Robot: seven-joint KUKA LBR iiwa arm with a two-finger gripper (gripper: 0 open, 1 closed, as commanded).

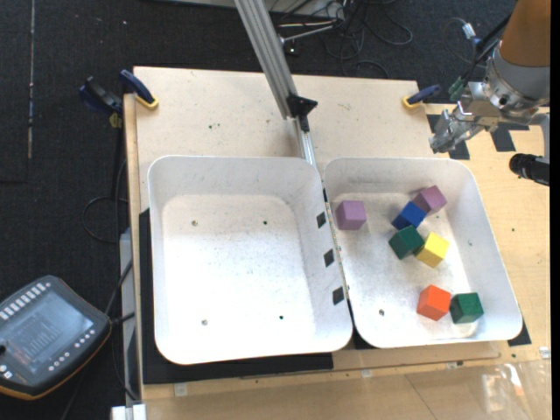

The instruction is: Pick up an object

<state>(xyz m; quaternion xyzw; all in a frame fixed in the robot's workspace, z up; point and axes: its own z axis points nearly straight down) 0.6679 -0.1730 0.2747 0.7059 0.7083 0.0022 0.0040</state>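
Observation:
The right bin [490, 234] holds several small cubes. A purple cube [351, 214] lies at its left. Another purple cube [430, 200] touches a blue cube [410, 215], with a dark green cube [405, 242] and a yellow cube [431, 249] just below them. An orange cube [434, 303] and a green cube [466, 307] sit side by side near the bin's front. My gripper [448, 137] hangs above the bench past the right bin's far right corner, apart from every cube. Nothing shows between its fingers.
The left bin [175, 191] stands beside the right one. A slanted metal rail [267, 46] runs from the top of the view down to the gap between the bins. Clamps [138, 90] sit at the bench's far corners. A teach pendant [44, 332] lies at the lower left.

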